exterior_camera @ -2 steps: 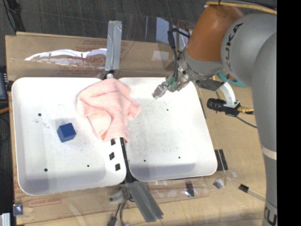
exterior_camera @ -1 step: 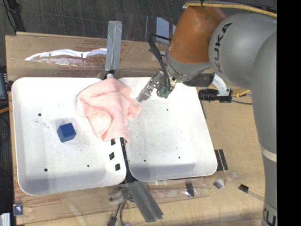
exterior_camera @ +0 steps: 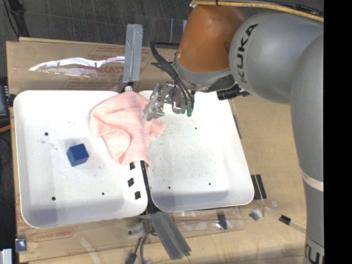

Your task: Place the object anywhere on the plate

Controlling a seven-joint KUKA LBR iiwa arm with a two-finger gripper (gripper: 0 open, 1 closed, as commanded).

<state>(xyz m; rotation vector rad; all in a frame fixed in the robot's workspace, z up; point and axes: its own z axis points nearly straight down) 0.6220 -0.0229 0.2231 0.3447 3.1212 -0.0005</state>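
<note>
The arm enters from the right of the camera view, grey casing with the orange band above the wrist, and leans over the upper middle of the surface.

Two shallow white bins sit side by side on that surface. The left bin holds the smaller items; the right bin has a bare white floor with faint specks. No separate plate can be told apart from the bins; judged from the task, one of the bins probably serves as the plate, but which one cannot be settled here.

A pink cloth lies crumpled across the shared divider, most of it in the left bin's upper right corner, with one fold hanging over into the right bin.

The pincer hangs just past the cloth's upper right edge, above the right bin's upper left corner. Whether it is released or clenched cannot be told at this angle, and nothing is visibly caught in it, though it stands very close to the cloth.

A small blue cube rests on the floor of the left bin, well apart from the pincer, down and to the left of it, with the cloth lying between them.

Judgement: if the cube is the object, the pincer must travel left and down across the cloth to reach it; if the cloth, it lies immediately left. The cube has no long axis to favour.
</note>
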